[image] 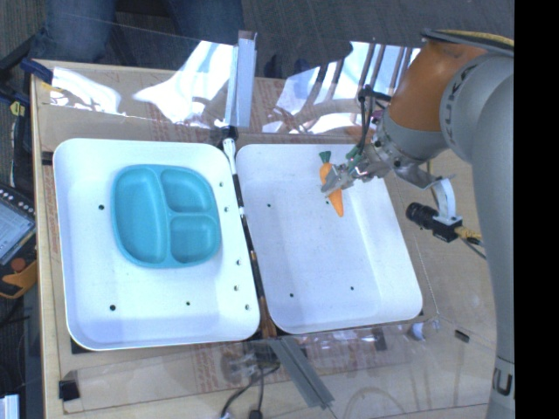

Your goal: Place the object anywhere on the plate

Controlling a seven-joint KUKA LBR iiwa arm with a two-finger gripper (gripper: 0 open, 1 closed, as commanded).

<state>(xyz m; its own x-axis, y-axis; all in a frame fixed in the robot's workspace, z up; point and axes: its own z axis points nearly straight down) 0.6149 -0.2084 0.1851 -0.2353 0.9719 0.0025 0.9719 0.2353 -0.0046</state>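
A small orange toy carrot [337, 202] with a green top lies in the right bin [314, 278], near its far right corner. My gripper [348, 175] is down at the carrot and crosses its middle, hiding that part. The carrot's green end pokes out above the gripper and its orange tip below. Whether the carrot is held I cannot tell. The blue divided plate [166, 214] rests in the left bin [87, 295], well to the left of the gripper.
A raised divider [243, 234] runs between the two bins. A grey post [243, 77] stands behind the divider. A black fitting with a cable [432, 218] sits just outside the right bin's right wall, under the arm.
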